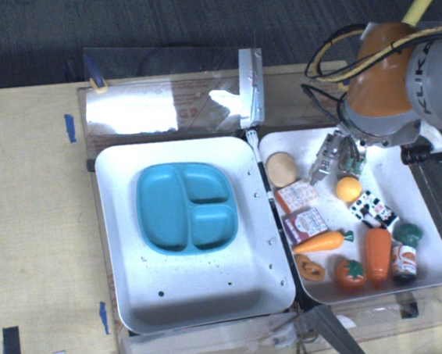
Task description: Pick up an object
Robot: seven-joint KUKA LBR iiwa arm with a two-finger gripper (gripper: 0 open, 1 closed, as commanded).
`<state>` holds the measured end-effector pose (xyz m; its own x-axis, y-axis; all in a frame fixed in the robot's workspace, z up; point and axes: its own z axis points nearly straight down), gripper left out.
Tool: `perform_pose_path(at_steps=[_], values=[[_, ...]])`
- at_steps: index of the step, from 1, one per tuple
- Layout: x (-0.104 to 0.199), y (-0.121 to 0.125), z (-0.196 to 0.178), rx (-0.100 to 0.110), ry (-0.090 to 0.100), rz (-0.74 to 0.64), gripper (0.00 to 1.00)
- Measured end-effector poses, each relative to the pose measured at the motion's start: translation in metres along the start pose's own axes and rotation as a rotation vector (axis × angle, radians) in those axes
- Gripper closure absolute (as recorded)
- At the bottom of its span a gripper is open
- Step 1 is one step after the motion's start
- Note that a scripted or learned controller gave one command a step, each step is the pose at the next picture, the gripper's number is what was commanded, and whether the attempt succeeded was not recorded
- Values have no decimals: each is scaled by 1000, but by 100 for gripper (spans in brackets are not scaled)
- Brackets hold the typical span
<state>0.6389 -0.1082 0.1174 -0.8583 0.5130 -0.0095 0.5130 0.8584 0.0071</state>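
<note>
My gripper [336, 169] hangs over the upper middle of the right bin [429, 213], with the grey arm and its orange band [379, 77] behind it at the top right. Its fingers stand apart with nothing between them. A beige egg-shaped object [281, 168] lies just left of it. A small yellow-orange ball [349, 189] sits just below the fingertips. Further down lie two printed packets [301, 209], a carrot [322, 242], a black-and-white cow toy [372, 209], a red sausage shape [377, 254], a tomato [350, 273] and a green-capped bottle [405, 251].
The left bin [130, 284] holds a blue divided plate [186, 206]. A clear plastic sheet with a metal strip [251, 86] lies behind the bins. Cables [327, 67] loop off the arm at the top right. Wooden bench [30, 231] lies to the left.
</note>
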Motion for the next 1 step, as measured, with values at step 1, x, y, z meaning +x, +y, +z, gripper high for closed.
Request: perform_pose_path(at_steps=[1], values=[[17,-36,-81,3,-2,126,100]])
